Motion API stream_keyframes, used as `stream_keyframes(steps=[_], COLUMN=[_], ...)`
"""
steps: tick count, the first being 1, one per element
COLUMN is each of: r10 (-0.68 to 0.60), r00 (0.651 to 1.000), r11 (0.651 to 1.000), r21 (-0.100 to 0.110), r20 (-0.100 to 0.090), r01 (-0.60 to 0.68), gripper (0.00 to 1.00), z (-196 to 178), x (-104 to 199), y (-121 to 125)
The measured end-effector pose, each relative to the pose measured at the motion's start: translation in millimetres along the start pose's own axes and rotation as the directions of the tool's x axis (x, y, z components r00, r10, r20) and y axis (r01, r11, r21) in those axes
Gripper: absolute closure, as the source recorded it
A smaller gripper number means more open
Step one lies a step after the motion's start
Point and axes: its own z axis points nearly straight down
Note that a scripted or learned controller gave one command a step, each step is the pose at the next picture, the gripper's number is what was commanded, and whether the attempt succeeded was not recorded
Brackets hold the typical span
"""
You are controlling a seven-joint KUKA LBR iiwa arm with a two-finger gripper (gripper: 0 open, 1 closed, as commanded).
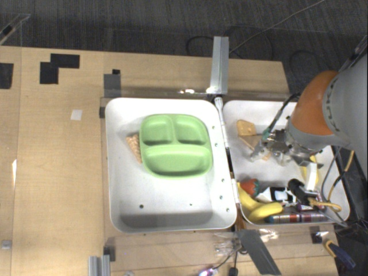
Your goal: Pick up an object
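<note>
**Reaching Over the Right Bin**

Hanging over the right bin, the gripper sits just below a tan wedge-shaped object; whether its jaws are spread or pressed together cannot be told. At the bin's near end lie a banana and markers (no legible writing). Left of that bin, a green divided tray fills its neighbour.

Worktop: two bins side by side. Left bin: divided tray in the rear half, a flat piece tucked against its left edge. Right bin: wedge piece at rear left; banana along the front wall, markers to its right. Gripper sits in the middle of the right bin.
</note>
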Motion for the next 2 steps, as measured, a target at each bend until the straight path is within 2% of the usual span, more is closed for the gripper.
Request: stream_keyframes(steps=[1,2], r10=[-0.072,-0.139], r00=[0.997,0.99], r11=[0.997,0.99], r21=[0.023,0.007], r20=[-0.003,-0.001], r01=[0.072,0.139], gripper=[0.0,0.0], z=[6.2,2.7], x=[-19.0,-65.5], y=[111.1,56.9])
